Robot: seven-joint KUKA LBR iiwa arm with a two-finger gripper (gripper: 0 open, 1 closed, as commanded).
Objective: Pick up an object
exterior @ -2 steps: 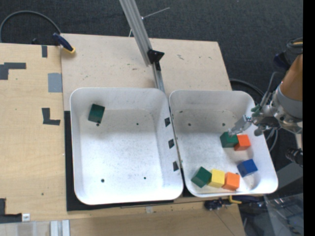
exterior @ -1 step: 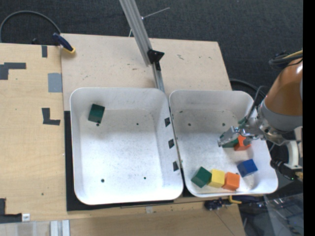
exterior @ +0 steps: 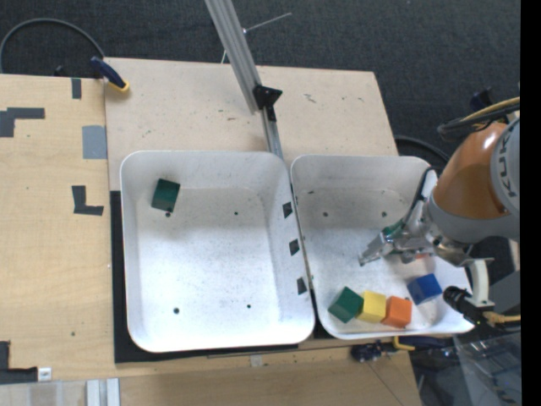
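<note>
No writing or brand can be read on anything here; the grey tape marks [exterior: 93, 141] on the bench [exterior: 51, 227] carry no letters.

Take the right bin [exterior: 355, 184] as the landmark. Touching its left wall is the left bin [exterior: 203, 252], which holds a dark green cube [exterior: 166, 194] in its far left corner. A slanted metal rail [exterior: 232, 36] comes down from the top and ends at a black bracket [exterior: 267, 96] just above where the two bins meet. Well left of the right bin, at the bench's far edge, lies a black cable [exterior: 42, 32] with a blue and yellow clip [exterior: 111, 74].

Along the right bin's near wall sit three cubes in a row, touching: green [exterior: 345, 304], yellow [exterior: 373, 306] and orange [exterior: 397, 311]. A blue cube [exterior: 424, 288] stands just to the right of them, slightly further back, tilted. All four are small, plain and solid-coloured.

The arm [exterior: 473, 184] enters over the right bin's right wall, its orange band above the wrist. The pincer [exterior: 376, 250] hangs over the bin's middle right, pointing left, above and apart from the cube row. I cannot tell whether the pincer is spread or pressed together, and no cube is seen in it.
</note>
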